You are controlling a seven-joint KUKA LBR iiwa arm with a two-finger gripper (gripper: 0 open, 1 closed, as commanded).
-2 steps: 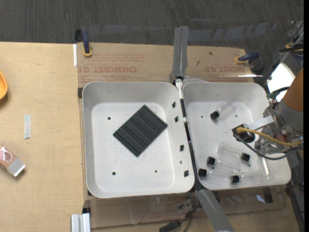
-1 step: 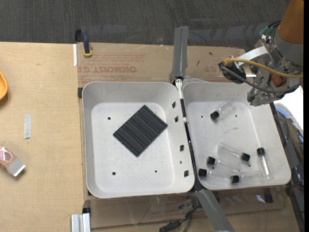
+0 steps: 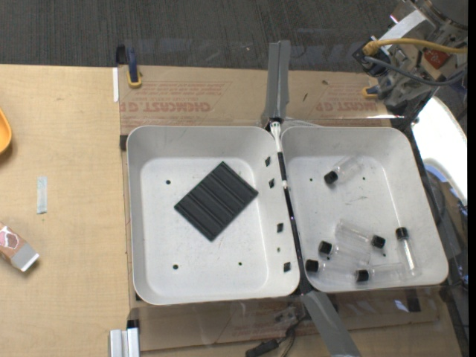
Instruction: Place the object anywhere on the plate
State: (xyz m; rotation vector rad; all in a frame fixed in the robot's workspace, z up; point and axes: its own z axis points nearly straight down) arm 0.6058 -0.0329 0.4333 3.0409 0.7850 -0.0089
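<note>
Vials (image 3: 349, 238) scattered in right bin (image 3: 416, 162); plate (image 3: 216, 199) in left bin (image 3: 137, 199). Choose far vial (image 3: 340, 172), clear of walls; grip mid-body, release low over plate's middle. Arm (image 3: 435, 28) far right, grasp state impossible to tell.

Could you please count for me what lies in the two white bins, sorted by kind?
Dark ribbed plate, left bin: 1
Clear vials with black caps, right bin, judged by caps at: about 6
Total: about 7
</note>
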